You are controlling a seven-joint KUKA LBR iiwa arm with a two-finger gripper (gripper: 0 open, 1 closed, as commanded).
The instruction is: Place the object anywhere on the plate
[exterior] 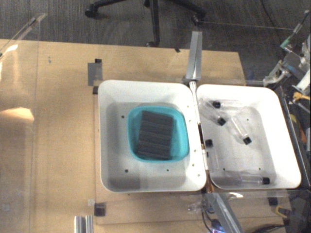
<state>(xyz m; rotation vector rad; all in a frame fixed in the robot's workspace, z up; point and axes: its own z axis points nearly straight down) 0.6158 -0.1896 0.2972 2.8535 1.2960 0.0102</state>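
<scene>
End effector [297, 57] at far right edge, grip state unclear, dark ribbed block [155, 134] on teal plate [132, 130], well apart

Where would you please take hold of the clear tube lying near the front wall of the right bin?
Probably at the middle of the clear tube, coming straight down from above. It lies flat and alone, lengthwise along the front wall of the right bin, black cap to the right. Closing across its narrow width should avoid that wall, though the round barrel may roll.

Looks like a robotics lab. Wooden worktop [58, 144] with two white bins [112, 178], grey carpet, office-chair base [150, 4], loose cables [291, 96].
</scene>
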